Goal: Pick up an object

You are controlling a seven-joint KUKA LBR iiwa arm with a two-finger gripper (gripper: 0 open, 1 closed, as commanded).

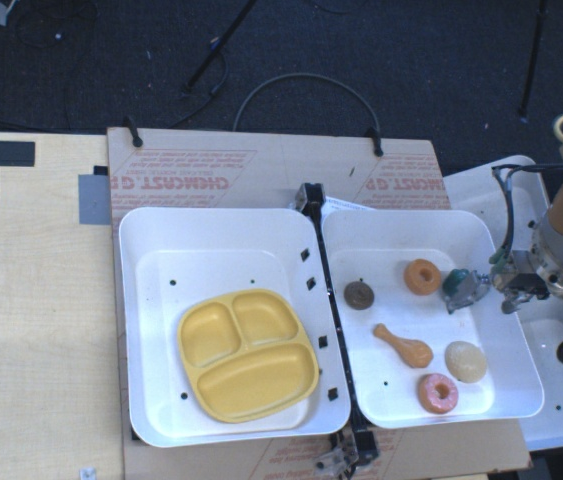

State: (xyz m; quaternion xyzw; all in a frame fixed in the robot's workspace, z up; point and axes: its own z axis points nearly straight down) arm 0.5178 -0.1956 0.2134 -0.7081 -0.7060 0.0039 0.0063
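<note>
1. Camera view: claw [464,290] sits at the right bin's [506,408] right side; I cannot tell its state.
2. Nearest target, I judge, is the orange donut [422,277], just left of the claw.
3. Tan drumstick [405,346] lies lower left, long axis slanting down-right; pink donut [438,394] farther below.

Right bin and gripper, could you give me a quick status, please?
Gripper at right bin's right side, nothing seen held. Orange donut beside it, untouched. Nothing in the way.
</note>
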